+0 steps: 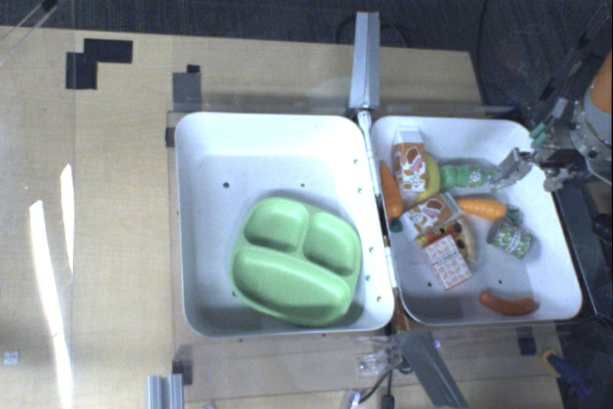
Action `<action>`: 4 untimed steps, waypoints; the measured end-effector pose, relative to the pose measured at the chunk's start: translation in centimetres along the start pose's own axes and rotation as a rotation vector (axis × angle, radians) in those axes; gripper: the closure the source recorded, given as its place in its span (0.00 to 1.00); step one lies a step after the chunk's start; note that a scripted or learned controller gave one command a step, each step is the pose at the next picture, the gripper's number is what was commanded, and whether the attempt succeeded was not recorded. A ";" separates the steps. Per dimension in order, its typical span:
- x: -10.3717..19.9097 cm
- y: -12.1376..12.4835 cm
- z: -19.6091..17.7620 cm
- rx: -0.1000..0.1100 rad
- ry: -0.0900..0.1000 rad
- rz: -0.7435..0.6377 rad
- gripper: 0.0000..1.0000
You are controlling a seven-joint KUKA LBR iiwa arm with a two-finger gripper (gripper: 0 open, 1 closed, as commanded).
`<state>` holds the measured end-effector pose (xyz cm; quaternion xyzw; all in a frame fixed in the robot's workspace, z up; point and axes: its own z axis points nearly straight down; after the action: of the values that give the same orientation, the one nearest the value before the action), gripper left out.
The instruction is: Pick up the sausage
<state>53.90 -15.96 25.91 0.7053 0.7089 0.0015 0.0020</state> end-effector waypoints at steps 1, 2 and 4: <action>4.1 6.9 15.7 0.001 0.001 -0.210 0.00; 1.7 0.9 17.0 -0.007 -0.001 -0.252 0.00; -3.4 6.4 17.1 -0.006 -0.003 -0.279 0.00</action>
<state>60.41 -19.39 8.84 0.5999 0.8000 0.0023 0.0055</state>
